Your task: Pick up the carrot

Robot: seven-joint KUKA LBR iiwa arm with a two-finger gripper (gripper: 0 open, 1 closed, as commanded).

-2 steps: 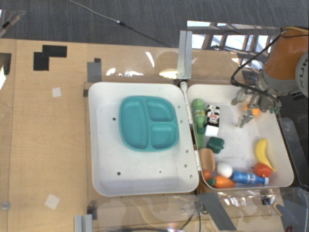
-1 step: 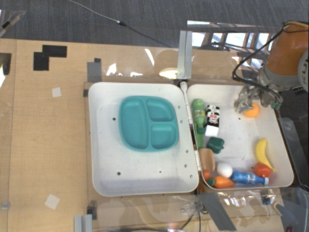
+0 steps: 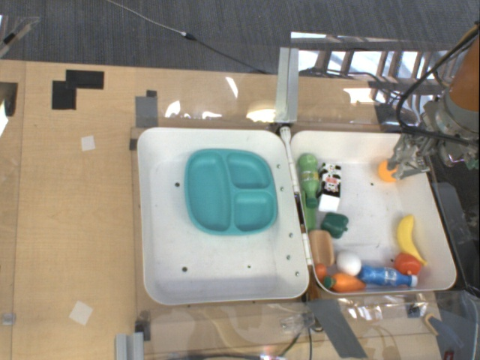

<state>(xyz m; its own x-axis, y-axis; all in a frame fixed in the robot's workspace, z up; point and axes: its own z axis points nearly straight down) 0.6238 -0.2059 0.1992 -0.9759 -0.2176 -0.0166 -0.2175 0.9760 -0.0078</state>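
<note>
The carrot (image 3: 346,282), orange with a small green top, lies along the front wall of the right bin (image 3: 375,208), at its front left corner. My gripper (image 3: 409,163) hangs over the far right part of that bin, well away from the carrot. A small orange fruit (image 3: 386,172) sits just left of the gripper, touching or nearly touching it.
Around the carrot are a white egg (image 3: 349,262), a blue bottle (image 3: 386,277), a red tomato (image 3: 407,264) and a tan block (image 3: 321,244). A banana (image 3: 406,236), green pepper (image 3: 334,223), carton (image 3: 330,180) and green bottle (image 3: 307,172) share the bin. A teal divided plate (image 3: 229,190) lies in the left bin (image 3: 165,268).
</note>
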